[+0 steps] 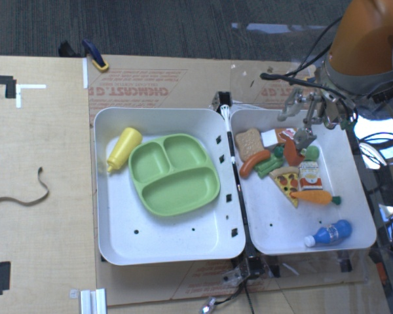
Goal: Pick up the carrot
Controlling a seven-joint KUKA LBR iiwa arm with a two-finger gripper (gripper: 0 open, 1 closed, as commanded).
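We've got the gripper (306, 136) hanging over the far end of the right bin (354, 175), finger spread impossible to tell, nothing visibly in it, and the carrot (312, 197) lying nearer among the food, so the pick isn't made yet

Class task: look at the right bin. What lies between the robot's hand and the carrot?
In the camera view, a small carton lies between the hand above and the carrot below, beside a pizza slice.

Dark carpet floor (183, 12), light wood bench (33, 241), cardboard sheet (157, 87) under bins.
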